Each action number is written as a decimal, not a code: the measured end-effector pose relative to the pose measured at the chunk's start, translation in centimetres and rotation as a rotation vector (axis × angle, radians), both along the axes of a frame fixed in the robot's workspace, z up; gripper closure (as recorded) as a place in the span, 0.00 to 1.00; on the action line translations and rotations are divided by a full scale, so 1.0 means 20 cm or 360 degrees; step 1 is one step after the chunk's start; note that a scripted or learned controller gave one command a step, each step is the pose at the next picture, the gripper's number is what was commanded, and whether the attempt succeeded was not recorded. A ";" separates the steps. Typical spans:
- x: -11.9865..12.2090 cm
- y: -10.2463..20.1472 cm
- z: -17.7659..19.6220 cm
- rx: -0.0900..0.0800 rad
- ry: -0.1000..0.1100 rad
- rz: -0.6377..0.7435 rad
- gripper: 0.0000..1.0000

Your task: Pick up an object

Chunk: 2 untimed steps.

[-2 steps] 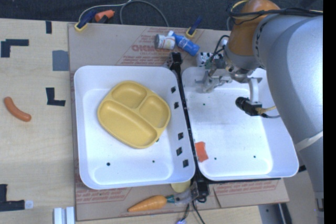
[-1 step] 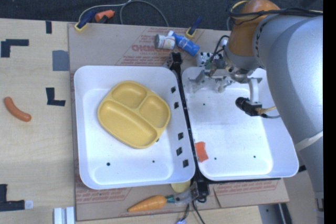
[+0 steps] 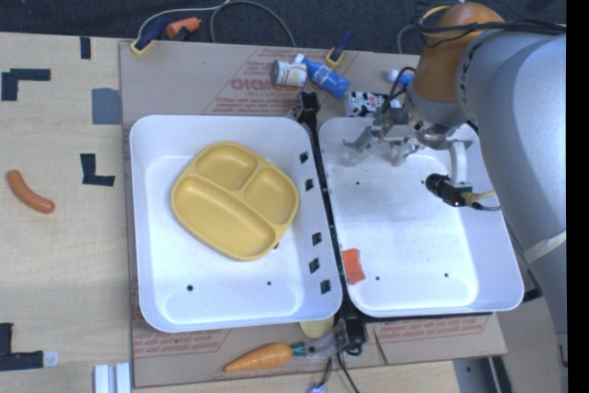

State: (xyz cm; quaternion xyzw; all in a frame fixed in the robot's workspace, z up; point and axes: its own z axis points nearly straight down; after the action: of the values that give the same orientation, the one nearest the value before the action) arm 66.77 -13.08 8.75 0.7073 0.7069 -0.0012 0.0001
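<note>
My gripper [image 3: 377, 145] hangs over the far part of the right bin [image 3: 414, 290], close to its back wall. Its two grey fingers [image 3: 357, 142] stand spread apart, open, with nothing between them. A small orange block [image 3: 352, 266] lies in the right bin against its left wall, well in front of the gripper. A yellow divided plate [image 3: 236, 198] lies flat in the middle of the left bin [image 3: 152, 271].
A small dark part on a cable [image 3: 449, 190] hangs by the arm over the right bin. Behind the bins lie a blue and white bottle [image 3: 311, 73] and clamps. A carrot [image 3: 258, 356] lies in front of the bins, a sausage [image 3: 30, 191] far left.
</note>
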 end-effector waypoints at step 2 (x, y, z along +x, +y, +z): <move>-0.03 0.18 -0.01 0.0002 -0.0007 0.0004 0.00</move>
State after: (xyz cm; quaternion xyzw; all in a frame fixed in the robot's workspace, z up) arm 66.11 -9.50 8.54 0.7064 0.7078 0.0007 0.0012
